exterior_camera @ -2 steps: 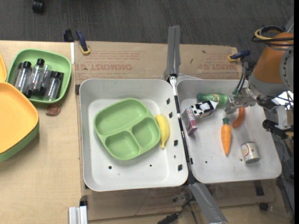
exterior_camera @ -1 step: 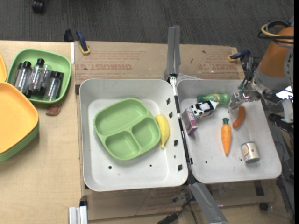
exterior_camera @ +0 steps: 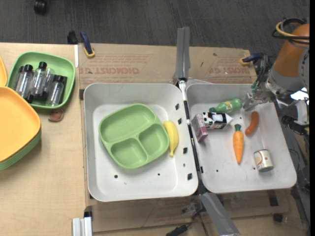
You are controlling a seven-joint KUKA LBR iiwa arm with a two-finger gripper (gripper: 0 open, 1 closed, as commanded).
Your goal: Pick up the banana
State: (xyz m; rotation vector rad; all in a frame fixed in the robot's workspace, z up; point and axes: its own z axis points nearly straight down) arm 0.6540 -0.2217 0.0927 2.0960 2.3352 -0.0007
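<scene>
Bright, even light falls from overhead, and shadows are short and soft. The two white bins [exterior_camera: 93, 146] come close to washing out, with mild glare on their floors. The green plate [exterior_camera: 134, 135] casts a faint shadow to its lower right. The carpet [exterior_camera: 147, 9] at the top is darker. Focus is fairly sharp but grainy.

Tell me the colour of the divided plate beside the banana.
Light green; the divided plate shows clearly in the camera view, touching the yellow banana.

Dark grey carpet [exterior_camera: 147, 9] covers the floor behind the wooden table [exterior_camera: 44, 191]; a chair castor [exterior_camera: 40, 5] stands on it, top left.
</scene>
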